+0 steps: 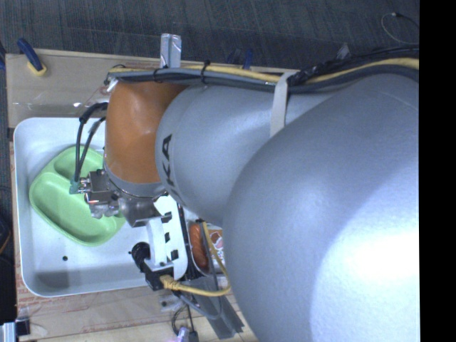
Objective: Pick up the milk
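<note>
My grey arm with its orange band [132, 130] reaches far across the view and covers most of the bench. The gripper [91, 193] hangs low over the left white bin [35, 269]. It sits just above the right side of a pale green, bowl-like object [57, 191] lying in that bin. The arm hides the right part of the left bin and nearly all of the right bin. A packet with an orange and red label [203, 248] peeks out from under the wrist at the bins' shared edge.
The wooden bench [64, 73] shows behind the left bin, with a blue-handled tool [30, 54] at its far left corner. A small dark speck [65, 258] lies on the bin floor near the front.
</note>
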`<action>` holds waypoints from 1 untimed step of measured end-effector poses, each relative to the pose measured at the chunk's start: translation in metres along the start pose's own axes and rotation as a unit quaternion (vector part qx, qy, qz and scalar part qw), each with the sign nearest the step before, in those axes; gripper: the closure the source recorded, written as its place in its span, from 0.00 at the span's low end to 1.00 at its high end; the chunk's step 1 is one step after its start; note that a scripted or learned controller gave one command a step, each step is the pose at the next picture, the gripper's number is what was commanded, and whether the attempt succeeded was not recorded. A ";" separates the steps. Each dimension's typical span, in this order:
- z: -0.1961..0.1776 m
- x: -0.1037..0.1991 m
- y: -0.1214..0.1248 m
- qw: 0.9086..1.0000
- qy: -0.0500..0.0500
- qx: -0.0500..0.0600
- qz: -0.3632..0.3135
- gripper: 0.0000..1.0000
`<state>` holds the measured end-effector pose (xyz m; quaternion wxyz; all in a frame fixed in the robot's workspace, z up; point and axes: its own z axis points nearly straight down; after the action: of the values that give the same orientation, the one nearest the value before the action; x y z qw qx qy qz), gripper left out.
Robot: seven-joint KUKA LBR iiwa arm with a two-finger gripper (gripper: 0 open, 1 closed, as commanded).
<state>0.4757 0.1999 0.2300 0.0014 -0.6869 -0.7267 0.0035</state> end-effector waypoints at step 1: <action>0.001 0.004 0.000 0.966 0.000 0.001 -0.260 1.00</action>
<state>0.4759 0.2042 0.2293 0.0025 -0.4742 -0.8804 0.0040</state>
